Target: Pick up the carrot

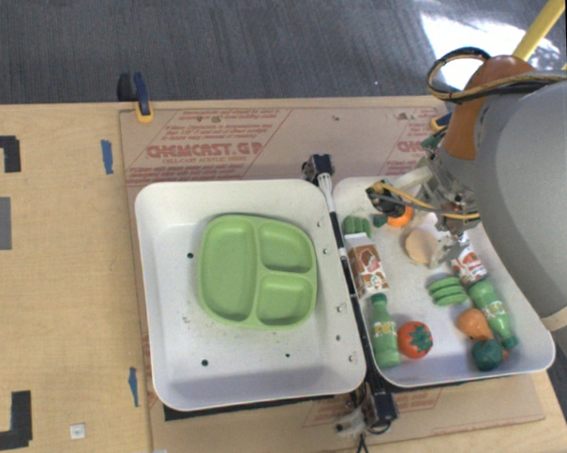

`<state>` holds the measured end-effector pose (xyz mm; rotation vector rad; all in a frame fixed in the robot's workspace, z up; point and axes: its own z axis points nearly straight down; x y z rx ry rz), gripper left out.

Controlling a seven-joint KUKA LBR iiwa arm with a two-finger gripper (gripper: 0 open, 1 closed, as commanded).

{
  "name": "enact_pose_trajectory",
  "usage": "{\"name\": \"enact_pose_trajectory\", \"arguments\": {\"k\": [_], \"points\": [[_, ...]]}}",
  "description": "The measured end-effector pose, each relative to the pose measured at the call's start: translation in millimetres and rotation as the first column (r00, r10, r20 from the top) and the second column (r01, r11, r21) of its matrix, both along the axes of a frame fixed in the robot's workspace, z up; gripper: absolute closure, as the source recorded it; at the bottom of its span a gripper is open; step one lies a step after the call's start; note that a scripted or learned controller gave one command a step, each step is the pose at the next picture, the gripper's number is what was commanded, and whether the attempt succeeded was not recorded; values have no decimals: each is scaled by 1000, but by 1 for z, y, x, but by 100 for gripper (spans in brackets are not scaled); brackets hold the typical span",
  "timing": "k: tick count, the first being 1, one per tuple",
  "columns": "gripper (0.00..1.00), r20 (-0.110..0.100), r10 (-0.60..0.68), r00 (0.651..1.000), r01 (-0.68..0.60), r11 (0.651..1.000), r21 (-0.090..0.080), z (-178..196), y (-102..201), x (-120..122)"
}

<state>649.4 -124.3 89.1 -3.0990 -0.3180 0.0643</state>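
The carrot [473, 323] is a short orange piece lying in the right bin [533, 355] near its front right corner, with a dark green leafy lump [488, 355] just in front of it. My gripper [450, 240] hangs over the back middle of that bin, well behind the carrot. It sits right beside a beige rounded piece [418, 248] and just above a small red-and-white bottle [468, 267]. Nothing can be seen in its grasp.
The right bin also holds a green pea pod [446, 290], a green bottle [494, 315], a tomato [415, 339], another green bottle [383, 331], a labelled pack [368, 269] and a small orange piece [401, 217]. A green divided plate [258, 269] lies in the left bin [165, 301].
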Motion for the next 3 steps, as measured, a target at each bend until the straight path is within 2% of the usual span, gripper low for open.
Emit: {"name": "enact_pose_trajectory", "arguments": {"k": [1,2,3], "points": [[0,50,-4,999,5,1000,-23,0,18,-37],[0,-3,-3,1000,3,1000,-8,0,12,-2],[0,50,-4,999,5,1000,-22,0,18,-50]]}}
